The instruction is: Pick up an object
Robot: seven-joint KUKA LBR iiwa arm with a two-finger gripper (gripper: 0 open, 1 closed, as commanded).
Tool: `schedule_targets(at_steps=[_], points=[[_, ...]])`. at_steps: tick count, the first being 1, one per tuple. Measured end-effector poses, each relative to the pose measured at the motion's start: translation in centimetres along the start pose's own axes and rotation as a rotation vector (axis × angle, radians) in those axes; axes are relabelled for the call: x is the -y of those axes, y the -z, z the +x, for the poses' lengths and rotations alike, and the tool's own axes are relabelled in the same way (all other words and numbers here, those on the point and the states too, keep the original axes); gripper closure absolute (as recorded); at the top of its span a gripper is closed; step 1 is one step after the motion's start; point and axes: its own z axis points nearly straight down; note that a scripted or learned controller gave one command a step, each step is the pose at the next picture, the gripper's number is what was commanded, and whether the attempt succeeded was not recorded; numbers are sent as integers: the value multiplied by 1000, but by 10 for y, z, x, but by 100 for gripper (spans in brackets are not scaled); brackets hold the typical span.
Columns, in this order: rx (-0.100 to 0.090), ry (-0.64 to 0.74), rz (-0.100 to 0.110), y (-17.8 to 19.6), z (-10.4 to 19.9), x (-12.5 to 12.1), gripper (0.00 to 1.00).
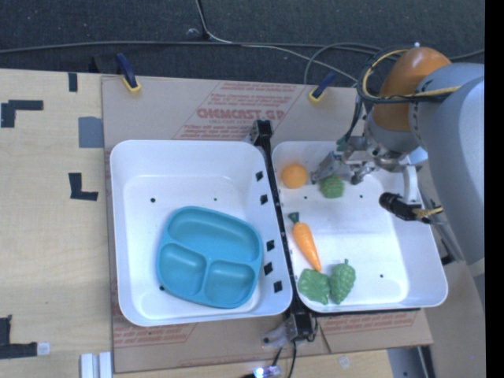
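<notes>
At the near end of the right bin (409,290), two leafy green toy vegetables (328,283) lie touching each other, with the toy carrot (305,244) just beyond them along the divider (272,211). None of these is the target at present.

Farther along the same divider, the orange ball (293,176) rests against it, and just to its right sits a small green toy vegetable (332,187). The gripper (340,173) hangs directly over that green piece, its fingers spread apart and straddling it, nothing yet clamped.

To do this well, I judge the fingers should drop fully either side of the green piece before closing, keeping clear of the ball, then lift straight up.

The blue divided plate (209,256) lies across the divider, uninvolved.
</notes>
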Motion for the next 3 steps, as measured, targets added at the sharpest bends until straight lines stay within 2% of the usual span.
schedule_targets(at_steps=[1, 2, 3], points=[[2, 3, 6, 9, 1, 2, 100], [0, 1, 4, 51, 2, 4, 100], [0, 2, 3, 108, -1, -5, 100]])
